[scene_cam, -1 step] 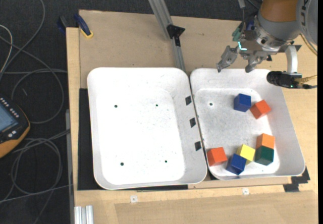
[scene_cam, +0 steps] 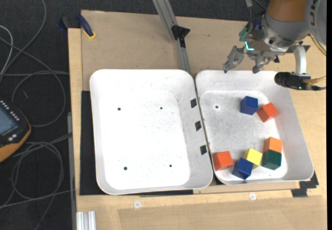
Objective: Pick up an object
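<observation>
Tool [scene_cam: 241,67] open above wooden bench [scene_cam: 129,42]; cables [scene_cam: 26,68] on dark floor.

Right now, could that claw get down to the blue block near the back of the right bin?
Probably yes. The claw hangs open above the bin's far rim, and the blue block sits just in front with nothing over it; only an orange block crowds one side.

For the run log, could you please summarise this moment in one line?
gripper: open, holding nothing | position: above right bin's far edge | blocks: seven in right bin, untouched | stage: pre-grasp
</observation>
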